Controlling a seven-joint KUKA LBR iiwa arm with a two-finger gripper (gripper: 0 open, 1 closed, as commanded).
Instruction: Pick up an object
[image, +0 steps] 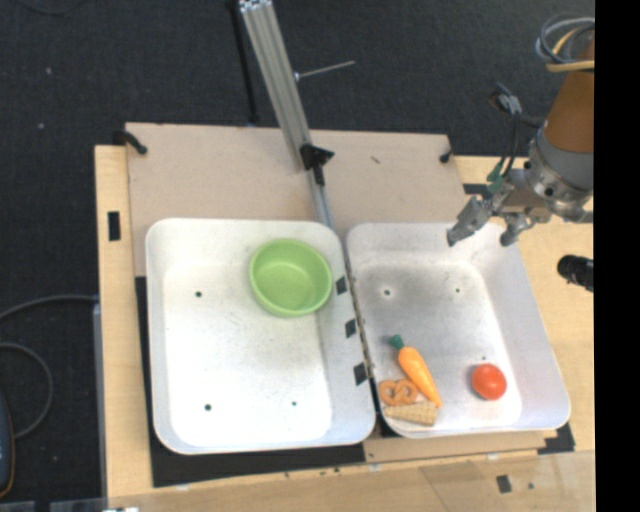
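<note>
In the right bin (440, 260) lie an orange carrot (416, 370) with a green top, a red tomato (488, 381) and a tan pretzel-like piece (405, 398) at the front rim. A green bowl (290, 277) sits at the back of the left bin (210, 360). My gripper (488, 229) hangs above the right bin's far right corner, well away from the carrot and tomato. Its two dark fingers are spread apart with nothing between them.
A slanted metal rail (285, 100) runs down from the top to the gap between the bins. Brown board (290, 170) lies behind the bins. The arm's orange band (572, 115) stands at the upper right.
</note>
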